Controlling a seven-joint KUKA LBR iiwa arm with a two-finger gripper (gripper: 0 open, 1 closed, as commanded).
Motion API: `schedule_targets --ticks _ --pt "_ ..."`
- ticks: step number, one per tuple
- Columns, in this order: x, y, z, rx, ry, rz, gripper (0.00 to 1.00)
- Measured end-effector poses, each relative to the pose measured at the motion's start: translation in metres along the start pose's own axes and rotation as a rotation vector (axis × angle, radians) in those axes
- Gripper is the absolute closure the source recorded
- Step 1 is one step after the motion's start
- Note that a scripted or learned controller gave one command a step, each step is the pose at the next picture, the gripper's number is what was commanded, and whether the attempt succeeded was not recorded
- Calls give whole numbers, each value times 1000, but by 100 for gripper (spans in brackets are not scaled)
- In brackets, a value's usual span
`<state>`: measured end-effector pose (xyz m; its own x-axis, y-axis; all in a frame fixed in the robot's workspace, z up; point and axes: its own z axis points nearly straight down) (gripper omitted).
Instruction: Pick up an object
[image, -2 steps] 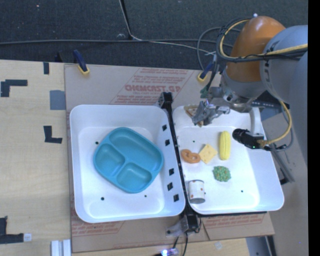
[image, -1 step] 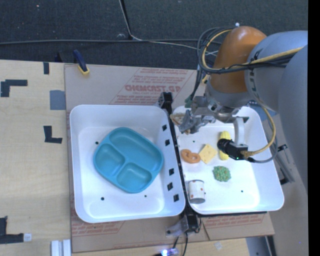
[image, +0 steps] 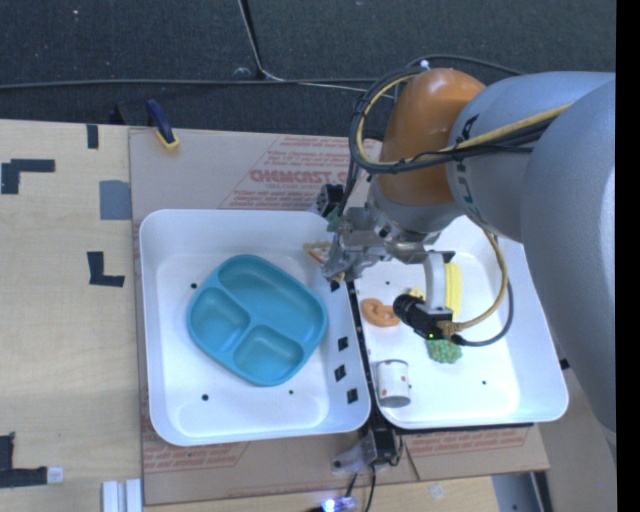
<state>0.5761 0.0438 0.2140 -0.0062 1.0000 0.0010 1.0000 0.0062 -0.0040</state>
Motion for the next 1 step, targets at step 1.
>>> schedule_targets --ticks 1 --pt "50 -24 9 1 -1 1 100"
